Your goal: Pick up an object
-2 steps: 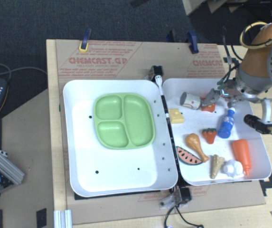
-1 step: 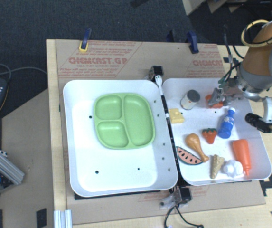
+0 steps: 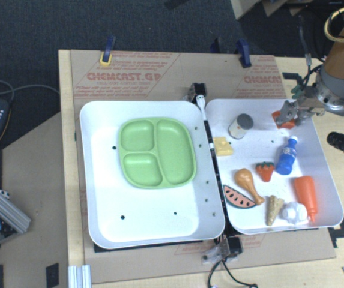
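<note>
My gripper (image 3: 288, 116) hangs over the far right part of the right bin (image 3: 320, 141), below the grey wrist with its orange band. A small red object (image 3: 283, 121) sits pinched at the fingertips, slightly above the bin floor. Loose items lie in the same bin: a grey can (image 3: 241, 123), a yellow wedge (image 3: 222, 146), a blue bottle (image 3: 287, 157), a red strawberry (image 3: 266, 170), a drumstick (image 3: 248, 185), a watermelon slice (image 3: 239, 198), a cone (image 3: 273, 209) and an orange piece (image 3: 305, 195).
The left bin (image 3: 99, 191) holds a green divided plate (image 3: 157, 152). A white crumpled item (image 3: 293, 212) lies at the right bin's near corner. Blue and yellow clamps grip the board's far edge. Cables run near the bins' near edge.
</note>
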`<state>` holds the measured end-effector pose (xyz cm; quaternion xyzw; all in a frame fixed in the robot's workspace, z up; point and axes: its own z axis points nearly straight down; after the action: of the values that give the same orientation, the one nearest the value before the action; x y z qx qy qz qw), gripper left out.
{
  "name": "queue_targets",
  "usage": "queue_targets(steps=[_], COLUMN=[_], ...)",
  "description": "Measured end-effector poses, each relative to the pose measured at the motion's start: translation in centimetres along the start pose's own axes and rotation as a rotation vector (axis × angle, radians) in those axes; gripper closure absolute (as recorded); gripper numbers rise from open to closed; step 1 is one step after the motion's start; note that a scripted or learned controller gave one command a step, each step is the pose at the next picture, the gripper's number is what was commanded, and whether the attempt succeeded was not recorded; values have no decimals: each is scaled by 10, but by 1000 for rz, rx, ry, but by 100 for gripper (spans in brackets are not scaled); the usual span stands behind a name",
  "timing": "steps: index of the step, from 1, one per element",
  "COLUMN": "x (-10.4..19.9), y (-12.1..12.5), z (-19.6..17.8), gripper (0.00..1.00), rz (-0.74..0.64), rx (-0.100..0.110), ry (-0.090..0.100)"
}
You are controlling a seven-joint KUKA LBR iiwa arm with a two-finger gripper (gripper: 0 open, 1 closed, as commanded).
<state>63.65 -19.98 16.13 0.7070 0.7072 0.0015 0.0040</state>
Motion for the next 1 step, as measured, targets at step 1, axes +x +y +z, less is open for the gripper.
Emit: queue_targets(steps=[1], x=[-9], y=[6], z=[-54], gripper=[100], rz=[-1], rx=[-1], ry=[0])
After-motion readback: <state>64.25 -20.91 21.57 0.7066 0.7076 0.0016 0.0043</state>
